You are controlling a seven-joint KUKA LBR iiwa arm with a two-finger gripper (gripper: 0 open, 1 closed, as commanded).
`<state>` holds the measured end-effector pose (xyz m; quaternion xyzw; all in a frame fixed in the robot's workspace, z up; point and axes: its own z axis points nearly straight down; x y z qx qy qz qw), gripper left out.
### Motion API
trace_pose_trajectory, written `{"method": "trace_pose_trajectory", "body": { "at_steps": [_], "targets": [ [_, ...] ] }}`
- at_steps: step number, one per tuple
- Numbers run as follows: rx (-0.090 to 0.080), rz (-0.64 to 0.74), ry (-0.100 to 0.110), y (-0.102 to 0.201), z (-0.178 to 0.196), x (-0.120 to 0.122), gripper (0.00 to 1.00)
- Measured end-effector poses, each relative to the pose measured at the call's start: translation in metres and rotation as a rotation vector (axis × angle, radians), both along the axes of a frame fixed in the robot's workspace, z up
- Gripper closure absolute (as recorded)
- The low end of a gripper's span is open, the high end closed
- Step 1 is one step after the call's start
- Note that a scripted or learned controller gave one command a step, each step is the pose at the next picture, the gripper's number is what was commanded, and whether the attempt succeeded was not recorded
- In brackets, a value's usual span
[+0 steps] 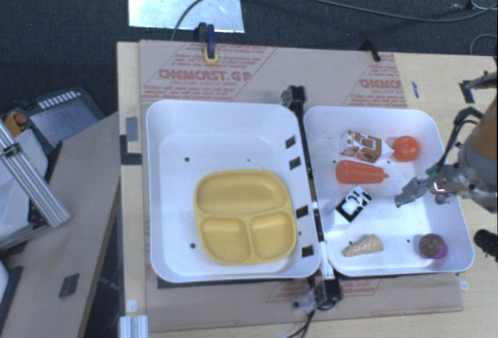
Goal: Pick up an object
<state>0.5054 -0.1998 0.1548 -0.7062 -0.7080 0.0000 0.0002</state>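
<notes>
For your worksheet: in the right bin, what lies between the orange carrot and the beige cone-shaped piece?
In the camera view, a black-and-white block lies between the carrot and the cone-shaped piece.

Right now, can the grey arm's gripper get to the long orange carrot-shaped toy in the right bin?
Probably yes. The gripper sits just right of the long orange carrot-shaped toy inside the right white bin, with bare floor between them.

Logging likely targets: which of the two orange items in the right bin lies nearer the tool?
The round orange ball, by the bin's far right; the long carrot lies farther left of the tool.
</notes>
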Motion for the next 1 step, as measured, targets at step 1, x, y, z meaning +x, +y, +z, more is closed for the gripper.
{"method": "trace_pose_trajectory", "body": {
  "at_steps": [1],
  "targets": [
    [0.001,-0.001,0.001,-0.0052,-0.0610,0.0003,0.00]
  ]
}}
